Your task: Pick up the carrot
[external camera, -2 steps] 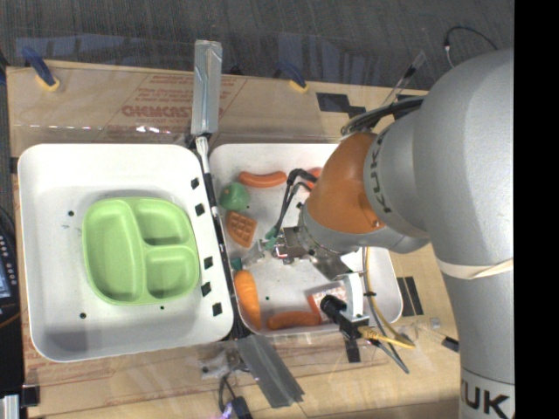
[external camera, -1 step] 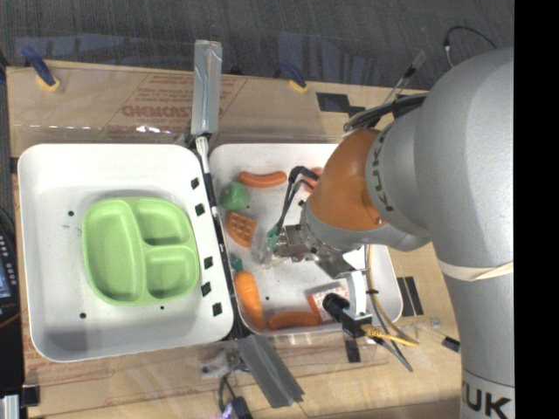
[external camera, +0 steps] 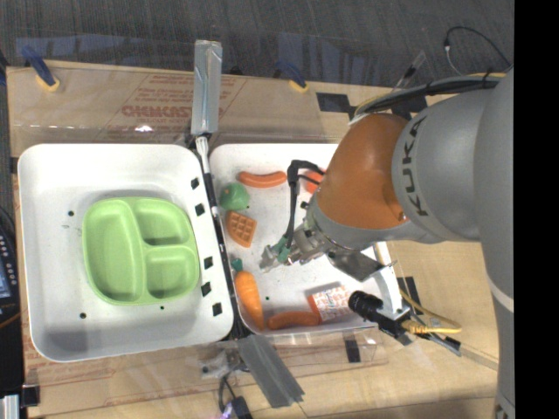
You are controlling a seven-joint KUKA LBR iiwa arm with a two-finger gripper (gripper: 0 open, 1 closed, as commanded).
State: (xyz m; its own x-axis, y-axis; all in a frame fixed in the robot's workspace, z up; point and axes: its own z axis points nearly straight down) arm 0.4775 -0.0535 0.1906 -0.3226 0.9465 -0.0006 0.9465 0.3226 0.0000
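The carrot is orange with a green tip and lies against the left wall of the right bin, near its front corner. My gripper hangs over the middle of that bin, up and to the right of the carrot, clear of it. The arm's orange band and grey body cover the bin's right half. I see nothing between the fingers.
In the right bin lie a sausage, a green vegetable, a waffle, a second sausage and a red-and-white packet. The left bin holds a green divided plate.
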